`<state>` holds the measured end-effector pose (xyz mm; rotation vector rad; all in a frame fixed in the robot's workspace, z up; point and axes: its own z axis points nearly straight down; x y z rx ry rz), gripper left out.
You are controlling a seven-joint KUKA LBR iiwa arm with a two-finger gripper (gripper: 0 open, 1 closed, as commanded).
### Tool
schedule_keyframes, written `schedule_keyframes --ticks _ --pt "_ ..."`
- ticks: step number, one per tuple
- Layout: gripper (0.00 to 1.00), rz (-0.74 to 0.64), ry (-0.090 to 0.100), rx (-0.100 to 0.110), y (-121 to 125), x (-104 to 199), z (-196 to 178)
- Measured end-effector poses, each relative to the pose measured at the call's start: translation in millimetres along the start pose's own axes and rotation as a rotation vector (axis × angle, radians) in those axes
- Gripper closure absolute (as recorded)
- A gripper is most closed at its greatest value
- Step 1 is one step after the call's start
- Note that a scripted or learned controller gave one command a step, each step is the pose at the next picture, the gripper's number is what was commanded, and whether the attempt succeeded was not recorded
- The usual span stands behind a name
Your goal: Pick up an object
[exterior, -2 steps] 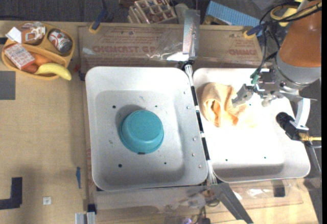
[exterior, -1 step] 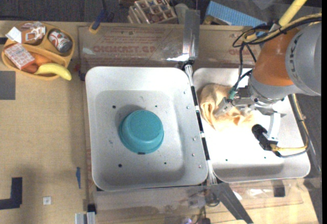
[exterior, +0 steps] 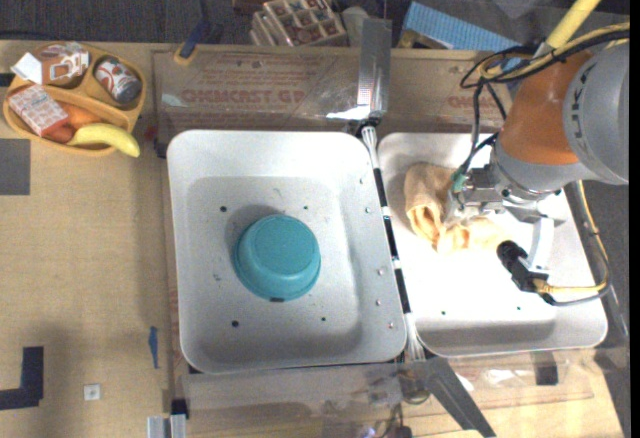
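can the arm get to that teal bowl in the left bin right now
Probably yes. The teal bowl sits upside down alone in the left bin, open from above; the gripper is over the right bin beside it.

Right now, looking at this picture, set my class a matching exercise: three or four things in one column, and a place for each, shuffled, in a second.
Things:
1. bowl
2. cloth
3. banana
4. tool

Places:
A. on the orange plate at the bench's far left
B. in the right bin, by the divider
C. in the middle of the left bin
D. over the right bin, against the cloth

Pairs: 1-C, 2-B, 3-A, 4-D
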<state>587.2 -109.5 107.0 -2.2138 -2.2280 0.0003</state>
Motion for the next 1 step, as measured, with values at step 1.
schedule_keyframes --ticks 1 --pt "1.0 -0.22 -0.001 0.002 28.7 54.6 -75.2"
